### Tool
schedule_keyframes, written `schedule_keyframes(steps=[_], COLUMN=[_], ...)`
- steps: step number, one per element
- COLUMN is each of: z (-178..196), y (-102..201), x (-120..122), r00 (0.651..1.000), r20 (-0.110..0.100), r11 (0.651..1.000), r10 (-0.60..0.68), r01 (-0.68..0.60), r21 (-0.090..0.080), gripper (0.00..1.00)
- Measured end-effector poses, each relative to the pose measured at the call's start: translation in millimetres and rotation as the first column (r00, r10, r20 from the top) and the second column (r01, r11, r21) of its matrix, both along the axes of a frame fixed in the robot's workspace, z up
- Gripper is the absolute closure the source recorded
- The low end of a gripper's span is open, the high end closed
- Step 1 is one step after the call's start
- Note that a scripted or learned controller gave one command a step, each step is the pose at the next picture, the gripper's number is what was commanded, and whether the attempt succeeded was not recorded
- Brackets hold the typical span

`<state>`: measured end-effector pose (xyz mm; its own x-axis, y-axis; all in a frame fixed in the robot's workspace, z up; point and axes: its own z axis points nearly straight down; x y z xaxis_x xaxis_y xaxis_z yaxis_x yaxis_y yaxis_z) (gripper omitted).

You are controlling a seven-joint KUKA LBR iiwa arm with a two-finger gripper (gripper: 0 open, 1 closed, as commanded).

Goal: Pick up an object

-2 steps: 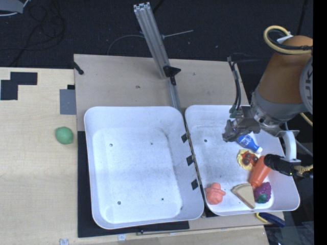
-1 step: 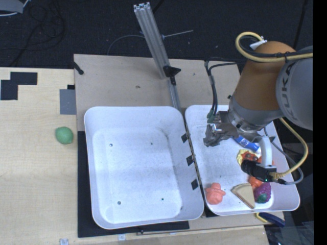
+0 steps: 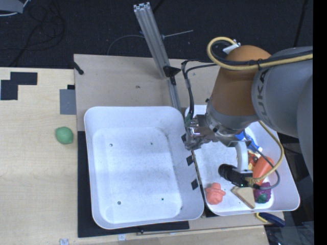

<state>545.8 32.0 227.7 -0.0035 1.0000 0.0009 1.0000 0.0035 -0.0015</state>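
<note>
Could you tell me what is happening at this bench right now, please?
A grey and orange robot arm is reaching down into the bin on the right of the view, where it is meant to pick something up. Its wrist hangs over a few things there: a pink toy, a tan wedge, an orange piece and a purple and green piece. Nothing can be seen in its grip. A green ball lies on the bench, outside the bins.
</note>
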Motion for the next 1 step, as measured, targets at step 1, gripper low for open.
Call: schedule_keyframes(steps=[1], z=[-8.6], y=[54.5], x=[-12.6], r00=[1.0], r20=[0.0], r11=[1.0], r10=[0.0], r01=[0.0], r21=[0.0], gripper=[1.0])
